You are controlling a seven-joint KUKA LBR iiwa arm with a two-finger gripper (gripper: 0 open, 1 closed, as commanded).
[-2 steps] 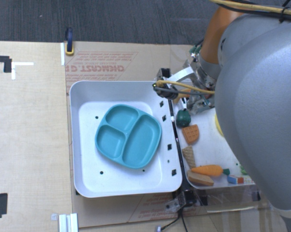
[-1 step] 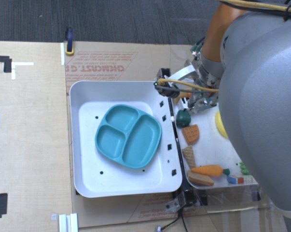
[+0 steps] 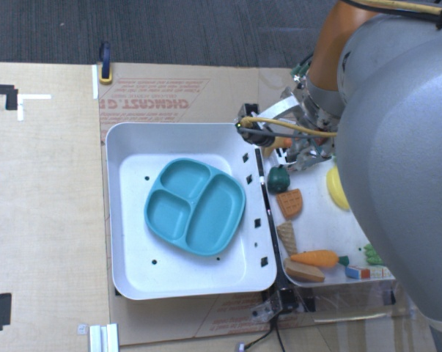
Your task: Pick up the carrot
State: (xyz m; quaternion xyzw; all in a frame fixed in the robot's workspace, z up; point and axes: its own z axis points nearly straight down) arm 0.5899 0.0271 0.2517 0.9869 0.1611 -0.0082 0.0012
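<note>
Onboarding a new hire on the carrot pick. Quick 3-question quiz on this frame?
1. True or false: the carrot lies in the same bin as the blue plate.
2. Which sits nearest the carrot? A) green item B) tan slice C) yellow item
3. Fill in: the plate has ___ compartments.

Key: 1 false, it is in the right bin, the plate in the left bin. 2 B. 3 three.

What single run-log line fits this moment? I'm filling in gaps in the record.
arm: over right bin | gripper: far end | carrot: near end, not held | plate: left bin
</note>
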